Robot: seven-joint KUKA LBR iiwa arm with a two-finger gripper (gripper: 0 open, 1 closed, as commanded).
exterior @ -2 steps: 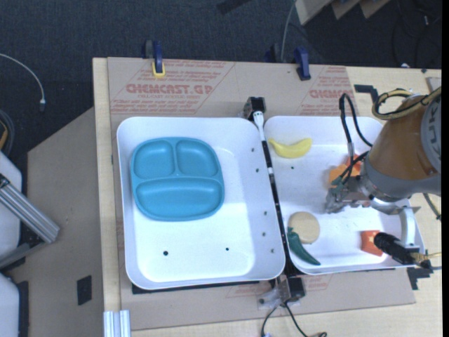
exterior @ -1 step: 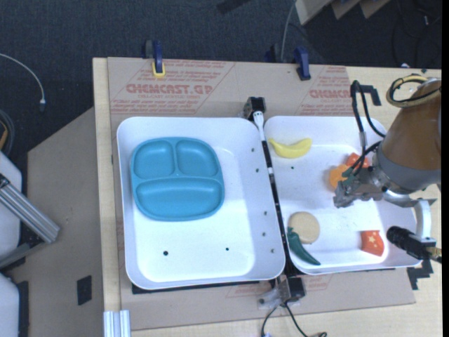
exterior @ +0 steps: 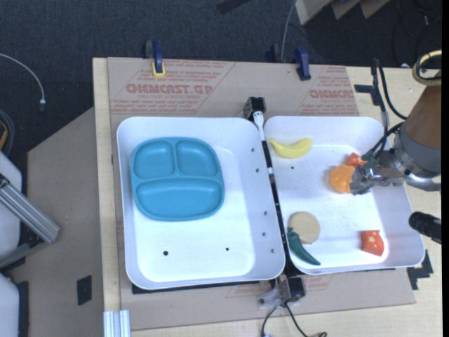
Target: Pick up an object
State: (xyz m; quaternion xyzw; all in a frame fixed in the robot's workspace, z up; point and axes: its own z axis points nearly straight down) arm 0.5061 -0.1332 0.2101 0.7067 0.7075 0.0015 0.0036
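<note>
On the surface (exterior: 105,188), the left bin (exterior: 242,209) held a blue divided plate (exterior: 178,178) toward its far left part. The right bin (exterior: 330,262) carried a yellow banana (exterior: 290,147) near its far left corner, and a tan round piece (exterior: 304,226) near the front with a green pepper (exterior: 302,247) touching its lower edge. An orange object (exterior: 341,178) lay at mid-right, with the tool (exterior: 364,179) right against its right side; whether the tool was spread or pinching could not be told. A red piece (exterior: 372,241) sat near the front right corner.
</note>
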